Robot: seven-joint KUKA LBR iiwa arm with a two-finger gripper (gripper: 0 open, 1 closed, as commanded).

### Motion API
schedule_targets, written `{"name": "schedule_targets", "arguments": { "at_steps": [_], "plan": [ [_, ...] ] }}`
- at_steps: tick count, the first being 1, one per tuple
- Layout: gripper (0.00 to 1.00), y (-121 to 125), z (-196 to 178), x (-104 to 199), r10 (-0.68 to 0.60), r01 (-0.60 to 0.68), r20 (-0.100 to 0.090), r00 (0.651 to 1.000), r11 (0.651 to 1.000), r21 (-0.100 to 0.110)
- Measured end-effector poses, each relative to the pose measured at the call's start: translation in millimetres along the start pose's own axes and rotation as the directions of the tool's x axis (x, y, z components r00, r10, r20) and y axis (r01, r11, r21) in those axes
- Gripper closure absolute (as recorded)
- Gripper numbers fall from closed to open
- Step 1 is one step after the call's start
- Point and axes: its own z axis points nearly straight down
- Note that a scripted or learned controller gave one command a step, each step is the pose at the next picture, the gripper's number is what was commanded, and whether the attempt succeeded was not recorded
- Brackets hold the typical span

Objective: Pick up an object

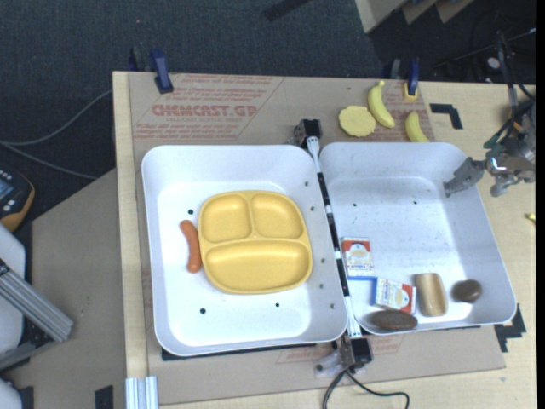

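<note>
My gripper (482,179) hangs over the right rim of the right bin (400,164), near its far right corner. Its fingers are spread open with nothing between them. Toward the near side of that bin lie a red and white carton (358,256), a second small carton (392,295), a tan bread roll (431,294), a dark brown oval piece (392,319) and a small brown round piece (466,291). All of them lie well in front of the gripper and apart from it.
The left bin (170,173) holds a yellow divided plate (254,241) with an orange sausage (192,245) beside its left edge. Behind the right bin, on the bench, lie two toy bananas (382,105) (415,127) and a yellow disc (357,121).
</note>
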Motion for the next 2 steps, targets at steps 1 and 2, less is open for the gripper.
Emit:
{"name": "schedule_targets", "arguments": {
  "at_steps": [1, 2],
  "plan": [
    [0.00, -24.3, 130.5, -3.4, -0.004, 0.004, -0.005, 1.000, 1.000, -0.001],
    [0.00, -89.6, 142.3, 21.4, 0.002, -0.002, -0.005, 1.000, 1.000, 0.008]
  ]
}}
